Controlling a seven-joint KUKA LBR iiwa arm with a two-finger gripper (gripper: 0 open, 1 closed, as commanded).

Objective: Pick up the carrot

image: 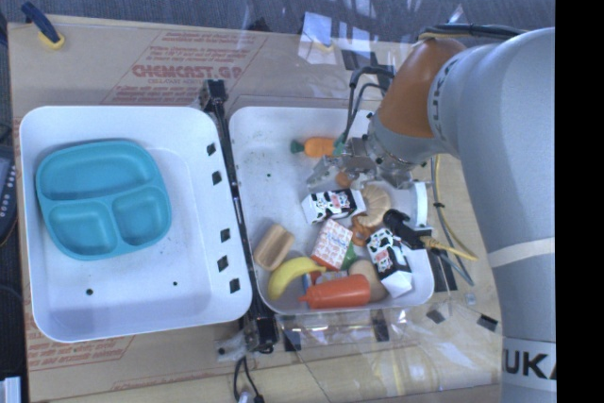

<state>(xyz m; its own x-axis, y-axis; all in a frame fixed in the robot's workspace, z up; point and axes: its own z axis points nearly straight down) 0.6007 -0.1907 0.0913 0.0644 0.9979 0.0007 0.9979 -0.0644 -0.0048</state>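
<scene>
You have the arm [491,137] reaching in from the right over the right bin [260,160], with the tool [342,167] low among the toys near the bin's middle. You cannot tell how it is set; the wrist hides it. The carrot [316,146] lies just beside the tool toward the bin's far side, orange with a green end, apart from the main pile. Nearer the front wall you see two cow-print cartons [332,202], a banana [291,274], a red pepper [338,293] and a slice of bread [274,245]. The left bin [57,297] holds a blue divided plate [102,197]. Both bins sit on the surface [142,61].
</scene>
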